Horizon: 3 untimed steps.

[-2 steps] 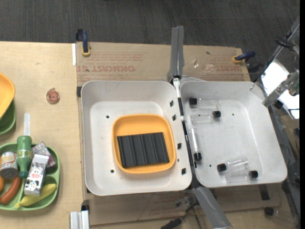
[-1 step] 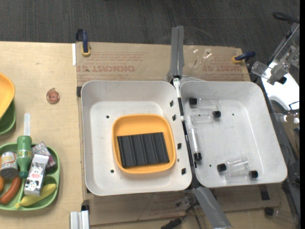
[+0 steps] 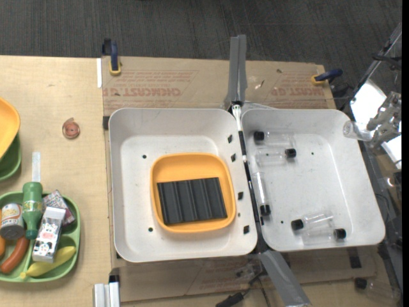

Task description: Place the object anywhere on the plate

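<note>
The fingers could not be read as apart or together: the gripper point(image 3: 385, 117) was a pale, blurred shape far to the right of the orange plate point(image 3: 192, 162), past the outer rim of the right bin point(image 3: 361, 190), and nothing could be seen between its fingers.

The orange plate sat in the middle of the left bin point(image 3: 128, 171). A dark grey ridged block point(image 3: 192, 200) lay flat on the plate, inside its rim and filling most of its floor, with its ridges running away from the camera.

To the right of the plate, inside the right bin, lay several clear tubes with black caps. One clear tube point(image 3: 275, 151) was right of and farther back than the plate, and another clear tube point(image 3: 317, 224) was right of and nearer than it.

Well to the left of the plate, outside the bins, a green tray point(image 3: 71, 245) held toy food and a green bottle point(image 3: 32, 204). A small pink disc point(image 3: 71, 128) lay on the bench left of the plate and farther back. A yellow bowl point(image 3: 6, 130) sat at the far left.
</note>
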Each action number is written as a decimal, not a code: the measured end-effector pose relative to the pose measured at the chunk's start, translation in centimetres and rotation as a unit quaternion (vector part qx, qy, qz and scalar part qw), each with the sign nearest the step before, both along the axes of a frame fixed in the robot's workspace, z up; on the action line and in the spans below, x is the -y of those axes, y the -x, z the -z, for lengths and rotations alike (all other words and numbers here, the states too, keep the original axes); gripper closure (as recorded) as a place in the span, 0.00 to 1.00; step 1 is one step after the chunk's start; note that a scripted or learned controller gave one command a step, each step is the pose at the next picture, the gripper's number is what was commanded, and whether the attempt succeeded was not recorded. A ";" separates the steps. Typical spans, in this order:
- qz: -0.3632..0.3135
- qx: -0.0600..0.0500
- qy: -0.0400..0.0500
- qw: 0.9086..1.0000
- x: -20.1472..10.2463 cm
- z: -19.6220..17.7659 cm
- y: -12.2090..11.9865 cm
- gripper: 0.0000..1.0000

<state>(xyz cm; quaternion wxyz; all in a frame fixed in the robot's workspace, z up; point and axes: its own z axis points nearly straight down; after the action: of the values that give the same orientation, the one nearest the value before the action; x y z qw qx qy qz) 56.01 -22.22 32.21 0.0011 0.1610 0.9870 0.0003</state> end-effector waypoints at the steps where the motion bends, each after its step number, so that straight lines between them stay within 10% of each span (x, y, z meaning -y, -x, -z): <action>1: -0.130 0.001 0.000 0.992 0.0 -2.2 -8.7 1.00; 3: -0.368 0.002 0.001 0.930 0.0 -12.0 -7.0 1.00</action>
<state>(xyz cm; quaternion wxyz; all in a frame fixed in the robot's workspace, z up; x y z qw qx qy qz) 63.05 -22.18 44.20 0.0031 -0.2131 0.9770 -0.0001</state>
